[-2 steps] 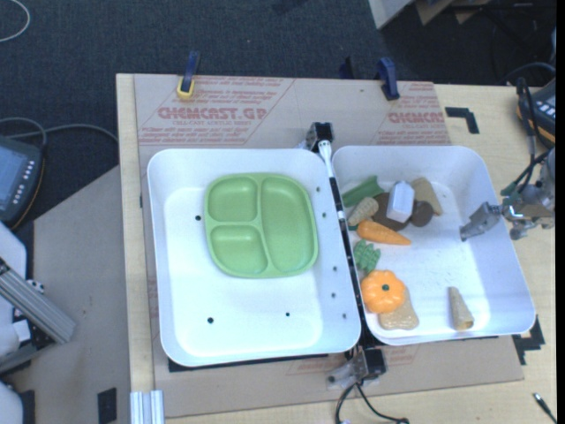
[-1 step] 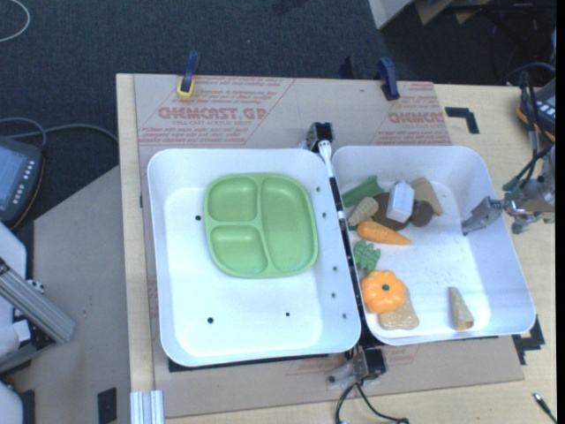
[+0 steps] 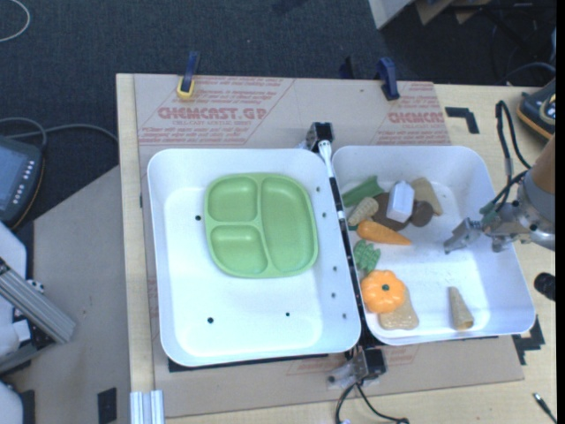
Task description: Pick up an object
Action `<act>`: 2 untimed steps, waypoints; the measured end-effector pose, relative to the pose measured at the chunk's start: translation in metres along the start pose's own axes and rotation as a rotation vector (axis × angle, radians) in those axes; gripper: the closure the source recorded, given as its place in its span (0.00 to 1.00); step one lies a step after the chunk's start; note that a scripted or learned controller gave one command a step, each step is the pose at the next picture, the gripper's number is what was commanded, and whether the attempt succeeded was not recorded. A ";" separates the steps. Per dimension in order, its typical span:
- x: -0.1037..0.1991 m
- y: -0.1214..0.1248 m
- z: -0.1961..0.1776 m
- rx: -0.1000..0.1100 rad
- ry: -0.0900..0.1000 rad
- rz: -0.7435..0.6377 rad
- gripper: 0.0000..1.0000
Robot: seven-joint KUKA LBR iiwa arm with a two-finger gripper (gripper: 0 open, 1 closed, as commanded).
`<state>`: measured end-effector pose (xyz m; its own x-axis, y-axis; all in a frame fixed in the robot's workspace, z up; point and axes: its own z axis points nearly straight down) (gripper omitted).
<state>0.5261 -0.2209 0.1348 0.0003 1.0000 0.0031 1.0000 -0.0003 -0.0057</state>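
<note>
Dark carpet all round, and in the middle the plywood surface point(image 3: 265, 117) carrying two white bins side by side. The left bin point(image 3: 177, 325) holds a green divided plate point(image 3: 262, 224) and nothing to chase. All the candidates sit in the right bin point(image 3: 503, 281), bunched against its left wall: a green piece point(image 3: 361, 189) at the far left corner, a white block point(image 3: 400, 201) on top of some brown bits, a carrot point(image 3: 382, 232) just below them, a small leafy green piece point(image 3: 365, 256), then a little orange pumpkin point(image 3: 384, 291) touching a tan cracker point(image 3: 398, 318) near the front edge. A cone point(image 3: 460, 308) lies on its own toward the front right corner.

And here's the end effector point(image 3: 477, 232), in at the bin's right wall, hovering over bare white floor with nothing between the fingers. Whether they are spread or closed, I can't tell from this angle.

Best bet, I'd say, is the cone: isolated, nothing to jostle, near the arm. Come straight down over its middle, fingers across the narrow width, not along its length. The crowded pile by the left wall looks riskier; the fingers could land on two things at once.
</note>
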 end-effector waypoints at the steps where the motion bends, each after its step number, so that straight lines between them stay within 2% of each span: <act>1: 0.005 0.001 0.052 -0.001 0.007 -0.004 0.00; 2: 0.002 0.001 0.040 -0.005 0.001 -0.002 1.00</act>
<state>0.5270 -0.2186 0.0951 -0.0017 1.0000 0.0038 1.0000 0.0017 -0.0012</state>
